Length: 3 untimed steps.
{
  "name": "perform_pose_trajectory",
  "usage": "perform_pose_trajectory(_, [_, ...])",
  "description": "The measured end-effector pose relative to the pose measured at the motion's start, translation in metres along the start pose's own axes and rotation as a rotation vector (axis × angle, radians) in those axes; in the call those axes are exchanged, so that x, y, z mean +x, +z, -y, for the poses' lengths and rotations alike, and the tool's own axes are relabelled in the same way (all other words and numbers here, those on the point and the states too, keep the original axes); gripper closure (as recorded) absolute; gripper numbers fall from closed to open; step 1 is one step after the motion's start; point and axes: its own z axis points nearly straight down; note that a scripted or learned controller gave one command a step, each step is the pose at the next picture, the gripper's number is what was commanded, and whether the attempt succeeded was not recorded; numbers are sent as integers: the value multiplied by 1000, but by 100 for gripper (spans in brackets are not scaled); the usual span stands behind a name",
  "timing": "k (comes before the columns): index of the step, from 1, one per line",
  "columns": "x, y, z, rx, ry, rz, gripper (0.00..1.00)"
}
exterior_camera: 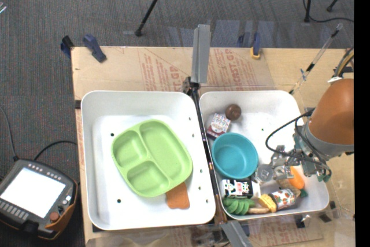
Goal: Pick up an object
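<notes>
1. Bins first: we count two white ones side by side, the left bin and the right bin, and all the action is in the right one.
2. Left bin holds one green divided plate with one brown flat piece poking out from under its near edge.
3. We've got the arm in from the right, orange band showing, its gripper low over the near right corner of the right bin — we judge this the descent onto a target, with nothing lifted yet.
4. Jaws: we cannot tell how far apart they stand, nor whether anything sits between them; the wrist hardware hides that.
5. One blue bowl sits mid-bin, just left of the gripper.
6. Likely target, we'd say, is the orange object right beside the gripper, with one red-labelled can just below it.
7. Smaller pieces, one each: a black-and-white carton, a green item, a yellow piece, a pink-striped packet, a brown ball.
8. Next move calls for a clean close on a single item in that crowded corner — neighbours are touching, so a straight lift matters.
</notes>
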Motion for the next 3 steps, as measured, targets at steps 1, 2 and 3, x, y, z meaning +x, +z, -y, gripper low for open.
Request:
perform_pose_trajectory(1, [-15, 12, 22, 1, 392, -8, 100])
perform_pose_trajectory(2, [-70, 12, 19, 2, 667, -6, 100])
perform_pose_trajectory(3, [-25, 12, 19, -2, 26, -8, 100])
